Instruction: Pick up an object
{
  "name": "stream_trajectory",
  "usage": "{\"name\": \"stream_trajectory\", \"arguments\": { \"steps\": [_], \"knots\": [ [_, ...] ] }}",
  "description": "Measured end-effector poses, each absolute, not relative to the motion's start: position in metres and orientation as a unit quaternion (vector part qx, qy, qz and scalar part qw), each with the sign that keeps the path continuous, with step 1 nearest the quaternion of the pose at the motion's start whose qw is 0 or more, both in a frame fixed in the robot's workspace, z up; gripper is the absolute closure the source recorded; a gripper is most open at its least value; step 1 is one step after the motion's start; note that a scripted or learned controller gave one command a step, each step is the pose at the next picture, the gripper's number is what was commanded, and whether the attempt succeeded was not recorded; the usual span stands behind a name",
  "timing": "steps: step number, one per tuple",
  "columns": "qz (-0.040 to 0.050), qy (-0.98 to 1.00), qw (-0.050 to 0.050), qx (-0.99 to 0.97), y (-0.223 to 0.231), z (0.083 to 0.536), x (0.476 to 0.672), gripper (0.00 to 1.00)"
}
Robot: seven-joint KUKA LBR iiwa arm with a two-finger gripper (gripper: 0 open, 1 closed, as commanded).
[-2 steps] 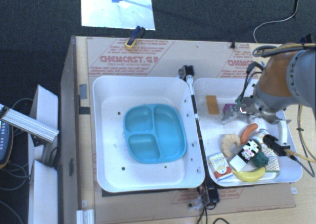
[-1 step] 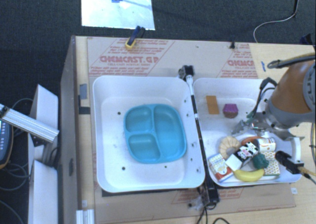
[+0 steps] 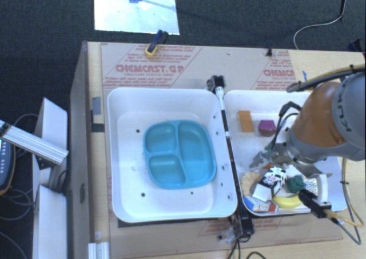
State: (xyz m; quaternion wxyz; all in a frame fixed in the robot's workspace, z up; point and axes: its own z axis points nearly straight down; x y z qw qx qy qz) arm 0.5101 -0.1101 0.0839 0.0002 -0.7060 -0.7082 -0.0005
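Note:
My gripper [image 3: 262, 159] hangs low in the right bin [image 3: 251, 100], at the end of the grey arm with its orange band [image 3: 320, 118]. Just below it lies a heap of small objects: a black-and-white checkered piece [image 3: 275, 176], a dark green item [image 3: 296, 183], a yellow banana [image 3: 287, 200], a white and red block [image 3: 262, 193] and a tan round piece [image 3: 249, 180]. Farther back in the same bin sit an orange block [image 3: 245, 120] and a purple block [image 3: 266, 127], apart from the gripper. Nothing is visibly held.
The left bin [image 3: 128, 109] holds a blue divided plate [image 3: 179, 154]. A black divider strip [image 3: 227, 138] runs between the bins. Cables [image 3: 320, 209] trail along the front right corner. The arm's bulk covers the right bin's right side.

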Motion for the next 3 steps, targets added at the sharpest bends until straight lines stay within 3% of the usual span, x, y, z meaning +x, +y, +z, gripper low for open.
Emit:
{"name": "stream_trajectory", "arguments": {
  "steps": [1, 2, 3],
  "knots": [
    [-0.0008, -0.708, -0.001, -0.706, -0.091, 0.084, 0.519, 0.0],
    [-0.0015, -0.708, -0.001, -0.706, -0.092, 0.095, 0.52, 1.0],
    [-0.0015, -0.709, -0.001, -0.706, -0.092, 0.095, 0.52, 0.0]
  ]
}}
